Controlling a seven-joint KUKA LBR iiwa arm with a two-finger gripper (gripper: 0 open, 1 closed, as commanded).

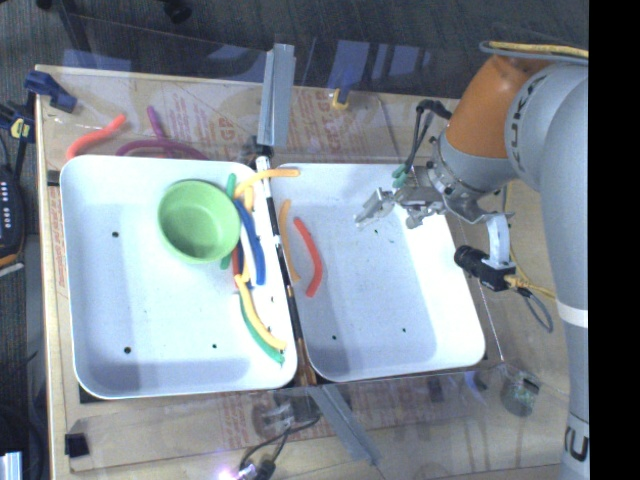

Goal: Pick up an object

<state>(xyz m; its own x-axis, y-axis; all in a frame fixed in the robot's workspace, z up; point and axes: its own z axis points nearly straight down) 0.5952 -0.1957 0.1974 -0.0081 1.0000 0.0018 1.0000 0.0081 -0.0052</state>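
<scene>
Red curved strip (309, 256) lies flat on the floor of the right bin (440, 338), toward that bin's left side, running from upper left down to lower right with a bend near its lower end; nothing touches it. Just left of it a thinner orange strip (285, 230) lies along the bin's left wall. End effector (383, 206) sits over the upper middle of the right bin, well apart from the red strip, reaching in from the right on the grey arm (545, 108) with its orange band (490, 103). Its metallic fingers point left toward the bin floor with nothing visible between them; how wide they stand cannot be told at this resolution. Left bin (100, 348) holds a green bowl (200, 220), upright with its opening facing up, in the upper centre. Against that bin's right wall lies a cluster of long strips: a blue strip (256, 250), a yellow strip (255, 320) curving down toward the lower right corner, and a green strip (272, 346) at the bottom of the cluster. A short orange piece (278, 173) rests across the top of the divide between the two bins. On the table (200, 423) behind the left bin lie an orange-red strip (95, 136) and a purple loop (155, 148).
</scene>
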